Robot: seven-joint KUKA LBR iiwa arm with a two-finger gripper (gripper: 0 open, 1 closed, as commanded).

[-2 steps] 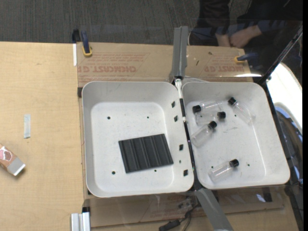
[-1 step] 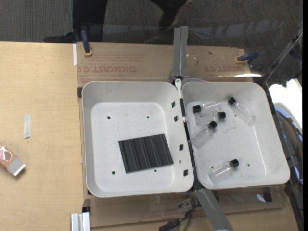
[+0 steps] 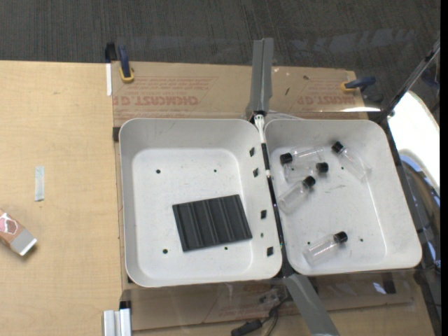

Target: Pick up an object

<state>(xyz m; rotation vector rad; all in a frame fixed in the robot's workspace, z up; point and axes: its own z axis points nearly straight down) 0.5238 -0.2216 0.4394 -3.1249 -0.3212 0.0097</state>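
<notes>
Two white bins side by side on brown bench. Left bin: one black ribbed pad lying flat, slightly skewed, near centre-front. Right bin: several clear vials w/ black caps, a cluster at upper left, one vial apart nr front. Cardboard sheet behind bins, clamped. Small pink-white item at bench's far left.

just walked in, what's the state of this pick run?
Nothing is being handled yet. The left bin holds a dark ribbed pad lying flat. The right bin holds several small clear vials with black caps: a cluster near its upper left and one apart near the front. All of them lie loose on the bin floors.
</notes>
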